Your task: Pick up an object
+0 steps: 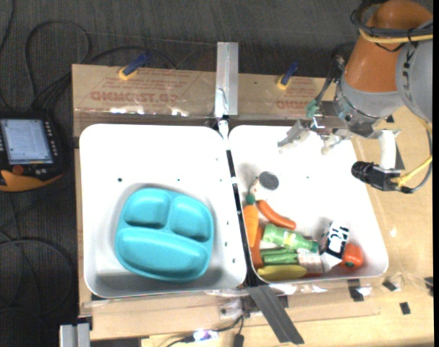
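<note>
White glossy plastic, that's what both shallow bins look like, rounded corners, sitting side by side on a pale wooden tabletop (411, 266). Left bin (103, 157) has one thing in it: a turquoise divided tray (163, 231), smooth and rounded with three compartments, lying toward the near half. Right bin (313, 172) is where the clutter is, all shoved into the near edge. There's a long orange carrot (251, 226) lying along the divider wall, a curved orange-red pepper-looking piece (275, 215) right beside it, a green bottle-ish thing (288, 238), a green bean-like pod (275, 256), a yellow banana-shaped piece (282, 272) at the very front, a little black and white patterned block (335, 238), and a rounded orange-red tomato-like lump (353, 256) in the near right corner. A small dark round disc (268, 181) sits on its own, apart from the pile, more toward the middle of the bin. The claw (313, 141) hangs over the far part of the right bin, well apart from the pile, metal fingers (294, 136) spread wide with nothing between them. Brown cardboard sheet (147, 89) runs behind both bins, held with yellow and blue clamps (134, 65). A handheld pendant (22, 152) with a lit screen lies on the dark carpet off to the left.
</note>
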